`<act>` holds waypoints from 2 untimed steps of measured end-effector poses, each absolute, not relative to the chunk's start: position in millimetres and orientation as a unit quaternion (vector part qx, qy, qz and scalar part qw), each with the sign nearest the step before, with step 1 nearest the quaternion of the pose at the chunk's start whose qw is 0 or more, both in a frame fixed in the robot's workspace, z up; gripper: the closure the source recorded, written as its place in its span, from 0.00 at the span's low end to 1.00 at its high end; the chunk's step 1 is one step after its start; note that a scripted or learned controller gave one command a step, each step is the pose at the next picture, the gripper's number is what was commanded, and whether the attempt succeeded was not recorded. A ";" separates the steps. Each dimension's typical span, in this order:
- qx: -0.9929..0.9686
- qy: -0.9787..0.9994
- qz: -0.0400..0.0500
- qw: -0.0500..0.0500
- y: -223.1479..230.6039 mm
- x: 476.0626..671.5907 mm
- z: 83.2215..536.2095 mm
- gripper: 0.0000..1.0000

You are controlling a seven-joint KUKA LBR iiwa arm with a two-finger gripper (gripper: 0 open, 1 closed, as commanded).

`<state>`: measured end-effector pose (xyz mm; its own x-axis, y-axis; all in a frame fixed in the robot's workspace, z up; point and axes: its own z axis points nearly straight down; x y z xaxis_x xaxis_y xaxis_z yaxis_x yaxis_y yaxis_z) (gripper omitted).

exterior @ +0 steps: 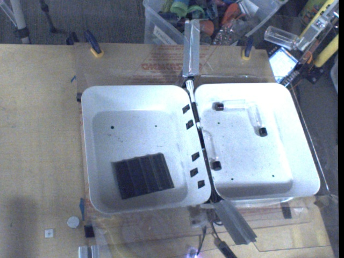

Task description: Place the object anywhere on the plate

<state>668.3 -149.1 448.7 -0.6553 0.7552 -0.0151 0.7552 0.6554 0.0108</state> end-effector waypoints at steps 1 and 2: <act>0.415 0.910 0.003 0.014 -149.1 669.3 460.7 1.00; 0.300 0.954 0.000 0.001 -223.6 647.6 436.9 1.00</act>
